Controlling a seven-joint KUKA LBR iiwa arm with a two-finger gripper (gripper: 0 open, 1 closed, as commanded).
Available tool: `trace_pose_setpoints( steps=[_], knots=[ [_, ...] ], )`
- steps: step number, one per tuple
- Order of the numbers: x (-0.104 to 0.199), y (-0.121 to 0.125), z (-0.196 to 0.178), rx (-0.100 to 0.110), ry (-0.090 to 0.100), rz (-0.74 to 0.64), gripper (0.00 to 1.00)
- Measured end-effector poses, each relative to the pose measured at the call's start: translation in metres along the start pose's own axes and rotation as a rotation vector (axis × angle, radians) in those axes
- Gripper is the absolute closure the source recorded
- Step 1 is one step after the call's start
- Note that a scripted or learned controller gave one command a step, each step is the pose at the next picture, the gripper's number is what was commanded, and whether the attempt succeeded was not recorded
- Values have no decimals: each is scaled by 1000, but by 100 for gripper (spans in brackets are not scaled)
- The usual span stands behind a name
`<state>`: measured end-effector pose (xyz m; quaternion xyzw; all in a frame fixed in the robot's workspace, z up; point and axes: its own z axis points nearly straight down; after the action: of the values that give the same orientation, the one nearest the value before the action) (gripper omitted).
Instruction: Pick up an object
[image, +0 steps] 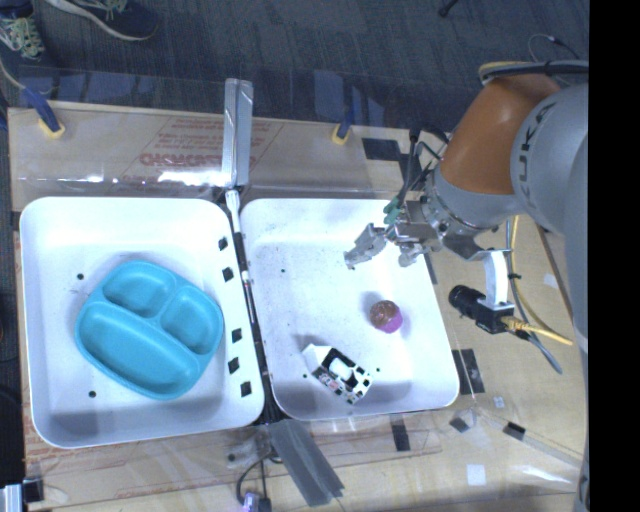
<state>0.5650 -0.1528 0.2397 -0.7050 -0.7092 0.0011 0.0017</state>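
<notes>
My gripper (384, 248) hangs over the upper right part of the right bin (290, 300), its two grey fingers spread apart with nothing between them. A small purple and brown ball-like object (386, 315) lies on the bin floor just below the gripper, apart from it. Near the bin's front wall lies a white and black boxy object (338, 372).
The left bin (50, 400) holds a blue divided plate (148, 328). A metal divider bar (238, 130) stands at the back between the bins. The grey arm with its orange band (495, 140) fills the upper right.
</notes>
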Motion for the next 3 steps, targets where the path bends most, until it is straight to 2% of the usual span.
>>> trace_pose_setpoints(
  steps=[1,2,3],
  knots=[
    [-4,-63,149,-1,0,-18,0],
    [56,-88,149,0,1,-22,0],
    [55,-88,140,0,0,-24,100]
  ],
)
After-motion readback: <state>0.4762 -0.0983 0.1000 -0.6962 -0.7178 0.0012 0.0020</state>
